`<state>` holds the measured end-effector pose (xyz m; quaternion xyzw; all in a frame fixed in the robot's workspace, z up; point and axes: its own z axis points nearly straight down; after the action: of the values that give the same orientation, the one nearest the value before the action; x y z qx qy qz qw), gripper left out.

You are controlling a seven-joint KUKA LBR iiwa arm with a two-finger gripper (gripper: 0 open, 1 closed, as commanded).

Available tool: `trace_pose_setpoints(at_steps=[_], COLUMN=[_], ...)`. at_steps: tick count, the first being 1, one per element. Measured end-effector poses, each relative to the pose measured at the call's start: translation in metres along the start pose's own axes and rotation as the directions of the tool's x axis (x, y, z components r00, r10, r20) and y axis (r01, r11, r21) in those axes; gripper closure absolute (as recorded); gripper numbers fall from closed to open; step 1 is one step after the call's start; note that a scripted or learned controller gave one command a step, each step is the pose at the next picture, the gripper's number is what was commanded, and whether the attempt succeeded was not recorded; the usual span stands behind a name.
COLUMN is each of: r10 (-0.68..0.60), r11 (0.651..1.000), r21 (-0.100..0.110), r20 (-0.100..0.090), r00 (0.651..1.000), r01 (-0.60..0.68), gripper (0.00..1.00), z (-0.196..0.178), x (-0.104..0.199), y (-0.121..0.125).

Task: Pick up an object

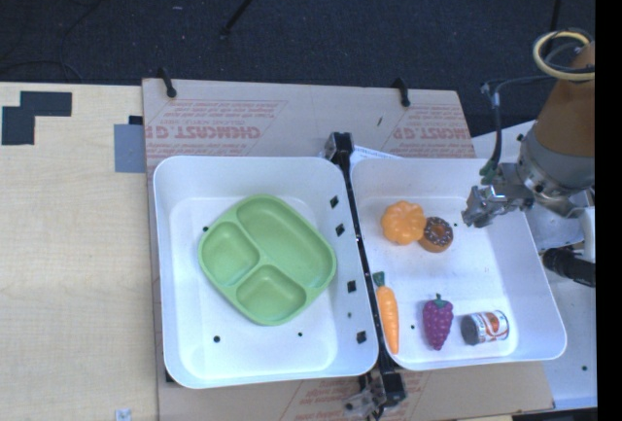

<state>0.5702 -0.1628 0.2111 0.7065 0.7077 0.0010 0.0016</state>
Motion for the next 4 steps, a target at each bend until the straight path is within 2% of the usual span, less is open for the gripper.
trace_pose_setpoints(at_steps=[1, 2, 3, 4], r10=[0.0, -0.003, -0.001, -0.004], r11=[1.0, 1.0, 1.0, 1.0], r21=[0.001, 0.004, 0.008, 0.006], r20=[0.0, -0.003, -0.002, -0.003], r00=[1.0, 1.0, 1.0, 1.0], r01=[0.0, 0.003, 0.001, 0.004], gripper=[1.0, 1.0, 1.0, 1.0], z=[-0.044, -0.05, -0.038, -0.036], x=[-0.006, 0.046, 0.088, 0.15], y=[-0.002, 0.007, 0.014, 0.023])
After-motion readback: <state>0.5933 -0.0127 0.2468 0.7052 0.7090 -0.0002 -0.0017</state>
